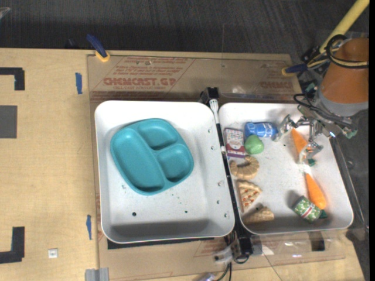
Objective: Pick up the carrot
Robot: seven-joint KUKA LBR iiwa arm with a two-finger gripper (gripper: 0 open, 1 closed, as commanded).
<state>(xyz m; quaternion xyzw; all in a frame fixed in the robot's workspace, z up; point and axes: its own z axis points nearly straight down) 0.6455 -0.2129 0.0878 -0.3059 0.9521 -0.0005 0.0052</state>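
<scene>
Two orange carrot-like pieces lie in the right bin (343, 174). The smaller carrot (299, 140) sits near the bin's upper right, with my gripper (300, 136) low over it. The fingers (287, 124) stand apart on either side of it, open and not pressed against it. The longer carrot (316, 191) rests further toward the front, beside a green can (308, 209). The arm's orange band (347, 78) rises at the right edge.
The right bin also holds a blue can (259, 129), a green ball (254, 144), a purple carton (234, 143), a pretzel (244, 167), a pizza slice (248, 194) and a bread piece (259, 215). The left bin (111, 215) holds a teal divided plate (151, 155).
</scene>
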